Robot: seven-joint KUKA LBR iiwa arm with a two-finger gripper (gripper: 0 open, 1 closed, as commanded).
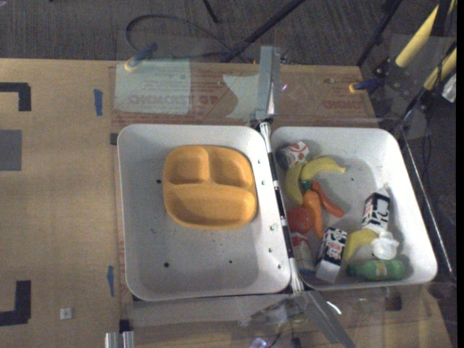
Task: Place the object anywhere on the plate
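Observation:
An orange plate (210,186) with three compartments lies in the left bin (145,259), toward its upper middle, and nothing rests on it. The right bin (406,165) holds a heap of toy foods: a yellow banana (322,167), a second banana (292,183), an orange carrot (313,211), a red piece (299,219), two small milk cartons (376,210) (333,245), a green vegetable (377,269) and a round can (293,152).
A metal divider (274,194) runs between the two bins. Tripod legs and cables cross the floor above the bench. Blue tape marks and a clear sheet (188,85) lie on the cardboard behind the bins.

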